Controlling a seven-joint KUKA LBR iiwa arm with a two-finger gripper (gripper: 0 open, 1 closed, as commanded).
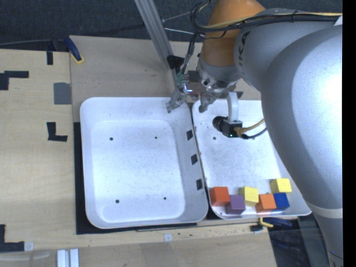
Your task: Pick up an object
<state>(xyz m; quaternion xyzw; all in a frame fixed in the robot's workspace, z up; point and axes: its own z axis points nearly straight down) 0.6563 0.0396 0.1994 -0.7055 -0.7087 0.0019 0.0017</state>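
Observation:
Several small blocks lie along the front edge of the right bin (245,154): an orange block (219,194), a purple block (236,203), a yellow block (251,194), a second orange block (267,202), a blue block (281,201) and another yellow block (281,185). My gripper (189,104) hangs over the back of the ridge where the two bins meet, far from the blocks. Its fingers (174,104) are spread apart and open, with nothing between them.
The left bin (133,160) holds only dark specks. A slanted metal rail (153,24) rises behind the gripper. The grey arm (303,93) covers the right bin's far right side. A black cable fitting (227,125) hangs below the wrist.

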